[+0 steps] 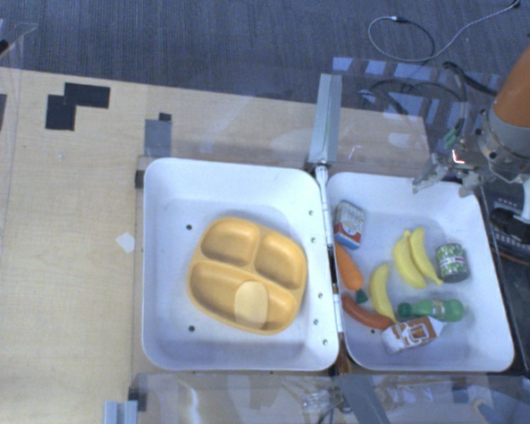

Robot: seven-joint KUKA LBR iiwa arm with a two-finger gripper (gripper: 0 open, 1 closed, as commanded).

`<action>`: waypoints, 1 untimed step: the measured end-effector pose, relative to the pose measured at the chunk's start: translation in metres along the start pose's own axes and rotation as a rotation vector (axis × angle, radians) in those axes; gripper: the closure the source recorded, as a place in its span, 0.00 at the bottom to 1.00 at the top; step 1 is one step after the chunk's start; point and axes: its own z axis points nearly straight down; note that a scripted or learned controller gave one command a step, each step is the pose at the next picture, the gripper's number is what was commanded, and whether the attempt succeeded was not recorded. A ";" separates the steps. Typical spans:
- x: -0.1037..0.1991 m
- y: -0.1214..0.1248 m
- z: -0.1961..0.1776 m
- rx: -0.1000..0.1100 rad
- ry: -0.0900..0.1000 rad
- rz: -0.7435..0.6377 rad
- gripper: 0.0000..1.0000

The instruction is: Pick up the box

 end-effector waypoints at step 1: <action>0.017 -0.001 0.088 0.003 0.002 -0.207 0.00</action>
